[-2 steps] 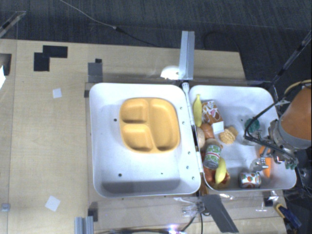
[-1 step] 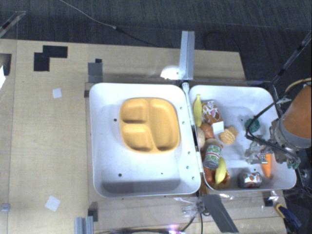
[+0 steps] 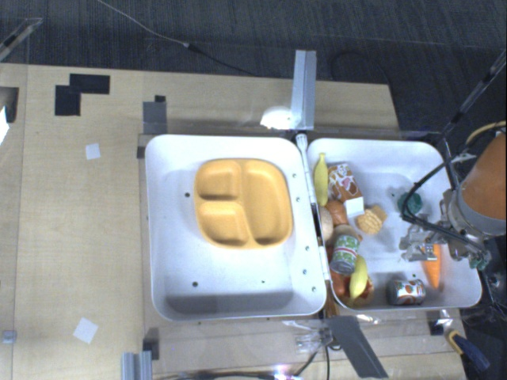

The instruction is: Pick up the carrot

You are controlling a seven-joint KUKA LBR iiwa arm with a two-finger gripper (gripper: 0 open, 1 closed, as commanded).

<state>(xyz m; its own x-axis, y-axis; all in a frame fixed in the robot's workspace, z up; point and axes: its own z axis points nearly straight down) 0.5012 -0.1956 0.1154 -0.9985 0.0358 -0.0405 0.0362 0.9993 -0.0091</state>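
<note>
The orange carrot (image 3: 432, 272) lies in the right bin (image 3: 396, 161) near its front right corner, with its thin tip pointing toward the front wall. My gripper (image 3: 432, 248) hangs directly over the carrot's thick end and hides the top of it. The grey wrist with its orange band (image 3: 485, 184) comes in from the right, just above the bin's right wall.
Along the right bin's left side lie a banana (image 3: 320, 179), a snack packet (image 3: 343, 182), a biscuit (image 3: 370, 221), a green-labelled can (image 3: 345, 252) and a small banana (image 3: 359, 276). A can (image 3: 406, 291) lies just left of the carrot. The left bin (image 3: 170, 236) holds a yellow divided tray (image 3: 242, 202).
</note>
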